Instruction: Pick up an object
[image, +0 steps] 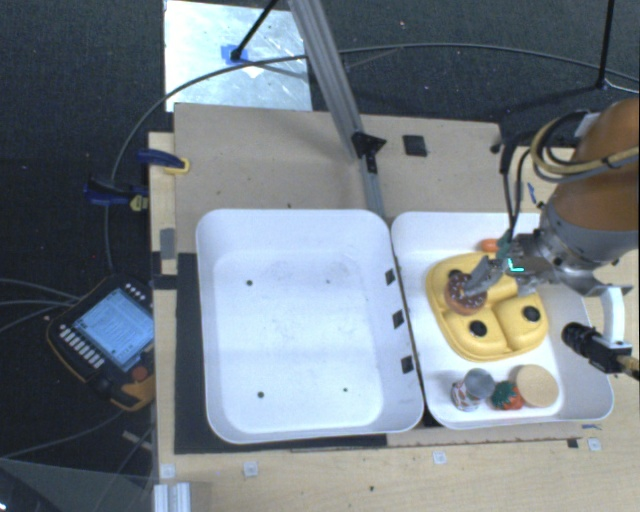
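Note:
My gripper (478, 282) is down in the right bin (590, 400), reaching in from the right. It hangs over the upper left part of a large yellow toy (490, 325) with black dots. A small brown speckled object (461, 291) lies on the yellow toy right at the gripper's tip; I cannot tell whether it is being gripped. A small orange piece (488, 245) lies just behind the gripper.
Along the right bin's front wall lie a grey ball (478, 381), a small white-and-red item (463, 398), a red and green piece (504, 397) and a tan disc (537, 385). The left bin (290, 320) stands beside it. A metal pole (340, 95) slants over the bench's back.

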